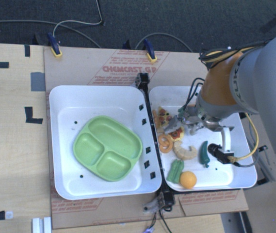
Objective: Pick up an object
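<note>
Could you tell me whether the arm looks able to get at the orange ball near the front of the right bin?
Probably yes: the orange ball lies uncovered, beside the green piece, with the gripper nearby above.

Two white bins sit side by side on the bench. The left bin (60, 130) has a green plate (107, 148) with three parts in it. The right bin (239, 176) has toy food: an orange ball (188, 179), a green piece (175, 171) just beside it, a tan piece (184, 152) and an orange ring (165, 142). The gripper (184, 125) is low over the food near the bin's left side
</note>
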Available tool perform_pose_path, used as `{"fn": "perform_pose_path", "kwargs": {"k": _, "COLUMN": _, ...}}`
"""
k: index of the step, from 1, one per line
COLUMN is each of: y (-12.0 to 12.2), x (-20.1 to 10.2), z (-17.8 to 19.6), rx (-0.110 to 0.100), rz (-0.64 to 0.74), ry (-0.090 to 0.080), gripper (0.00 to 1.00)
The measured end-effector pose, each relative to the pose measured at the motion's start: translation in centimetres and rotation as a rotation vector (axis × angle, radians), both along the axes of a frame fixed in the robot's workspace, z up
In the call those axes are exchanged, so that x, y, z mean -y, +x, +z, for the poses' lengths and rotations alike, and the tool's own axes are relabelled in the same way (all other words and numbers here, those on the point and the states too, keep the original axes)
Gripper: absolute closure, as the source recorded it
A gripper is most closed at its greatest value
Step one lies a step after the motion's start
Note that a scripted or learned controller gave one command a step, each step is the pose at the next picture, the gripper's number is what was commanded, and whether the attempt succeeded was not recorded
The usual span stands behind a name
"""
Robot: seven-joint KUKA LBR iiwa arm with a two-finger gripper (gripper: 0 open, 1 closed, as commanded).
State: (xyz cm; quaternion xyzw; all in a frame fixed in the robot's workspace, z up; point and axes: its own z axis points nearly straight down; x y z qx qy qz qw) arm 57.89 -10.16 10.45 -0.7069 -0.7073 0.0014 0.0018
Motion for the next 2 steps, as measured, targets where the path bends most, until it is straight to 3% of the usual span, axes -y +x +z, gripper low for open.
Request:
{"fn": "perform_pose_path", "kwargs": {"k": 1, "y": 1.9, "x": -0.7, "z": -1.9, "rx": 0.004, "rz": 0.0, "ry": -0.001, "gripper": 0.0}}
{"fn": "perform_pose_path", "kwargs": {"k": 2, "y": 2.1, "x": -0.6, "z": -0.7, "rx": 0.009, "rz": 0.0, "ry": -0.003, "gripper": 1.0}}
